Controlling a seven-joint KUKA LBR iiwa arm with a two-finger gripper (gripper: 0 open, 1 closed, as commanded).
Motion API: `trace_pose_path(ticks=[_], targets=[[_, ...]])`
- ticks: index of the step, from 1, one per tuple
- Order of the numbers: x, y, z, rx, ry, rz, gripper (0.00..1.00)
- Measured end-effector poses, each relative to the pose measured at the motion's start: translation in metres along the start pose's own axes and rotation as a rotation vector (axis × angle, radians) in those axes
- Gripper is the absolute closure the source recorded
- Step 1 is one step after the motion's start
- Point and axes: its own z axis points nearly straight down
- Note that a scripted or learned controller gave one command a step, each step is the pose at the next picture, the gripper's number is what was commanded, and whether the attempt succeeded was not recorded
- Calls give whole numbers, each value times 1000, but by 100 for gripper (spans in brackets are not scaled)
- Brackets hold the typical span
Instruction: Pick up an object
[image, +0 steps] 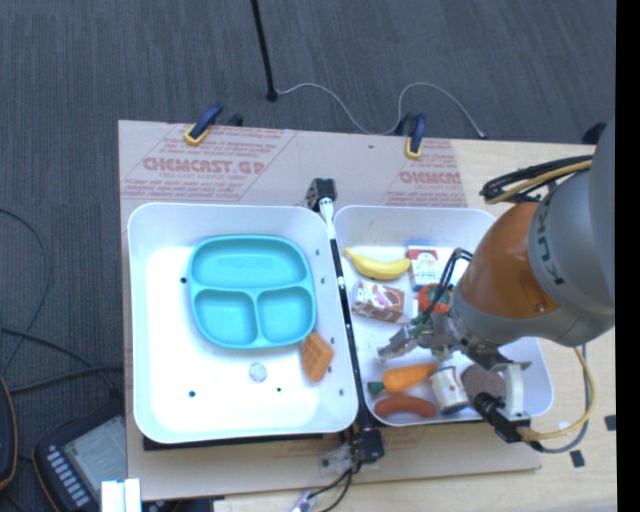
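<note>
Grey-and-orange arm (545, 270) over right bin (470, 215), lower right of frame; left bin (145, 300) at centre-left.

Inside left bin: blue divided plate (250, 290) in the middle, small orange cracker (317, 356) at its lower right. Inside right bin: banana (378, 264) at the top, wrapped snack (380, 300) beneath, carrot (410, 378) and sausage (404, 406) along the bottom. Gripper (408, 340) low above carrot, fingers slightly apart, gripping nothing.
</note>
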Motion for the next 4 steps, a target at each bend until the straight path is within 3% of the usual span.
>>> trace_pose_path(ticks=[1,2,3,4], targets=[[0,0,-9,1,0,0,100],[0,0,-9,1,0,0,0],[0,-3,11,9,3,-1,0],[-1,-1,0,3,2,0,100]])
